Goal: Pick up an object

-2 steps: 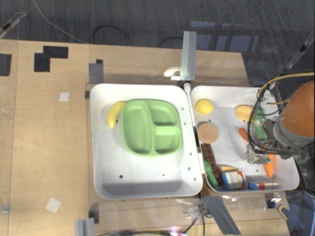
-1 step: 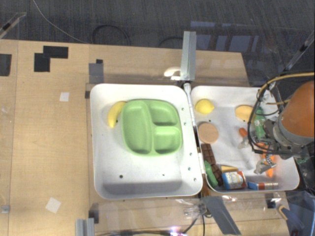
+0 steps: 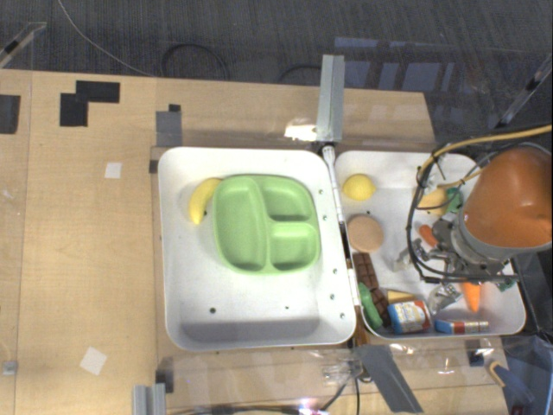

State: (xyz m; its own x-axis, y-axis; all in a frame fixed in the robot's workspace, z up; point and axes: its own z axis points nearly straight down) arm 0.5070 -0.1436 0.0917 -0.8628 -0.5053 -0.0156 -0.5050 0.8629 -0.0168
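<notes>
Now we hang our jaws (image 3: pixel 447 294), their state we cannot tell, low in the right white bin (image 3: pixel 390 169); the small orange carrot-shaped piece (image 3: pixel 472 296) lies just right of them, long axis running up-down.

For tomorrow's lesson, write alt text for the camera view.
A grey and orange robot arm reaches over the right white bin of small food items. The left bin holds a green divided tray beside a banana.

You can't see the gripper (image 3: pixel 445 296) fingers under the arm (image 3: pixel 510 199); banana (image 3: pixel 201 200) half hidden by green tray (image 3: pixel 263 223).
</notes>
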